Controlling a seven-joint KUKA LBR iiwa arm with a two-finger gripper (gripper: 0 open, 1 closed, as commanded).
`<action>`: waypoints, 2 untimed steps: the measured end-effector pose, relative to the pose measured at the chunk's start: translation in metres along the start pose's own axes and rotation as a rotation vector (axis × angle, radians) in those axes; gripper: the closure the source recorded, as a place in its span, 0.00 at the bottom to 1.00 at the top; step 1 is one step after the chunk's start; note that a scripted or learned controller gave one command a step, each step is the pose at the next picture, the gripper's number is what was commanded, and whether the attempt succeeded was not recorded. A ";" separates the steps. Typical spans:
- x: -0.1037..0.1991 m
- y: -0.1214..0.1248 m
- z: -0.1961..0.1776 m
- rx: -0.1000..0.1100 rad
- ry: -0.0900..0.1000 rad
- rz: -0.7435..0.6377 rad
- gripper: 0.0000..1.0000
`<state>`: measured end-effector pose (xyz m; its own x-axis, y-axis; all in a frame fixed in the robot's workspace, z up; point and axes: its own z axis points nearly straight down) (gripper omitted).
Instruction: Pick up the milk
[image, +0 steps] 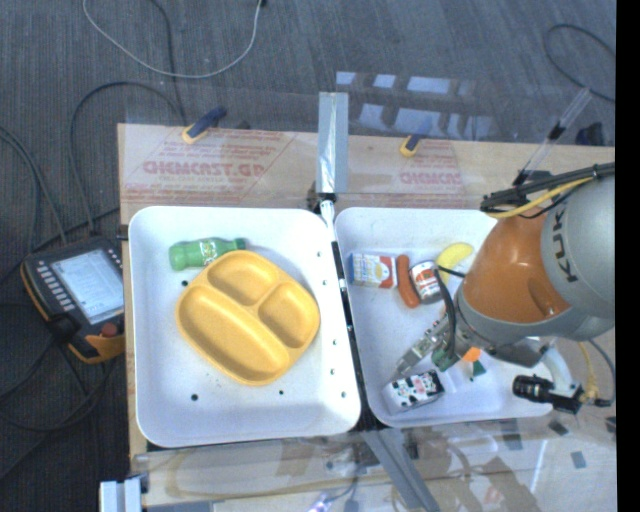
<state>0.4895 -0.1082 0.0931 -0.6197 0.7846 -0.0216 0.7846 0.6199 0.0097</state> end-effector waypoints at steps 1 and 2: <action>-0.001 0.000 0.000 -0.001 -0.001 -0.071 1.00; 0.000 0.001 0.000 -0.001 -0.004 -0.107 1.00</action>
<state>0.4905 -0.1074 0.0933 -0.6998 0.7138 -0.0264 0.7139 0.7002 0.0080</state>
